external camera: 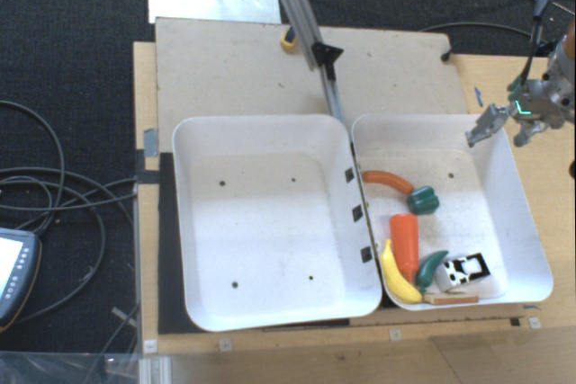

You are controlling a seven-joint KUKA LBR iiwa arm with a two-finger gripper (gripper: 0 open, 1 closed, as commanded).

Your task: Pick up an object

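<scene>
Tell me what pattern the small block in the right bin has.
Black-and-white patches on the small block, seen in the camera view.

A single fixed camera hangs high above the bench (270,67), tilted down and far enough back to take in both white bins (270,139) and some floor. The gripper (504,123) sits at the right edge; the bins lie left of and below it.

Arm (562,58) cut off at right edge; tablet (13,274) cropped at left.
</scene>
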